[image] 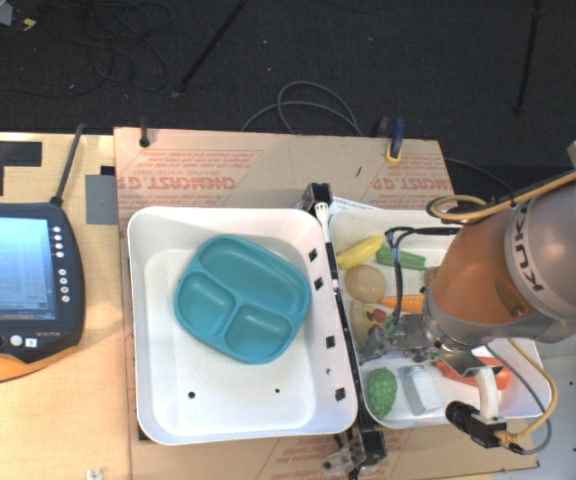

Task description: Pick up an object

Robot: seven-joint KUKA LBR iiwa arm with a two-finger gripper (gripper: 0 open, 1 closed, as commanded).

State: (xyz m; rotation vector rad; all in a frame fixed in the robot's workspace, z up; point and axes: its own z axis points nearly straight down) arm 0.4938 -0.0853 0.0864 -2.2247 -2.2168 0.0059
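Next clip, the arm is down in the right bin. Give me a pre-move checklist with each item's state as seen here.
1. Arm over the right white bin: ok, the grey and orange arm covers its middle.
2. Hand's grip state: cannot tell, the wrist hides it.
3. Object held: cannot tell.
4. Targets available: ok, a yellow banana-shaped toy, a round beige ball and a green bumpy oval toy lie in view.
5. Left white bin: ok, it holds the teal divided plate, apart from the arm.

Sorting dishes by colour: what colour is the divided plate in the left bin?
Teal divided plate, in the camera view.
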